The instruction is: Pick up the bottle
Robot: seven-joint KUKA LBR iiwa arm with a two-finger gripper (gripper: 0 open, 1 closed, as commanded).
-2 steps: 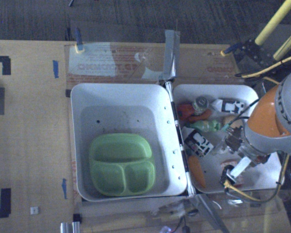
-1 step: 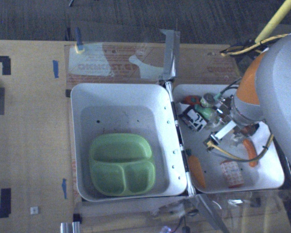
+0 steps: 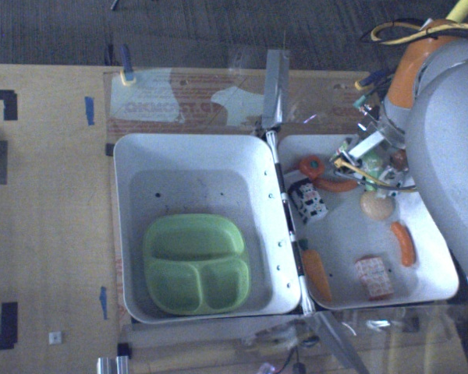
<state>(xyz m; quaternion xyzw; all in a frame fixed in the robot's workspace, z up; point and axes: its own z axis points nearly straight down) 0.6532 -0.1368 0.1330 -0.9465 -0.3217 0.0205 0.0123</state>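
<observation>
The grey arm with its orange band comes in from the upper right, and its gripper (image 3: pixel 357 160) hangs over the back of the right bin (image 3: pixel 429 287). A pale greenish thing (image 3: pixel 372 163) shows right at the gripper, mostly hidden by it, and I cannot tell whether it is held. A small black-and-white bottle-like object (image 3: pixel 309 200) lies near the right bin's left wall, left of and below the gripper and apart from it.
The right bin also holds a red round piece (image 3: pixel 312 164), an orange sausage (image 3: pixel 335 184), a beige ball (image 3: pixel 377 206), another sausage (image 3: pixel 404 245), a carrot (image 3: pixel 317 275) and a pink wafer (image 3: pixel 373 276). In the left bin (image 3: pixel 140 162) lies a green divided plate (image 3: pixel 196 263).
</observation>
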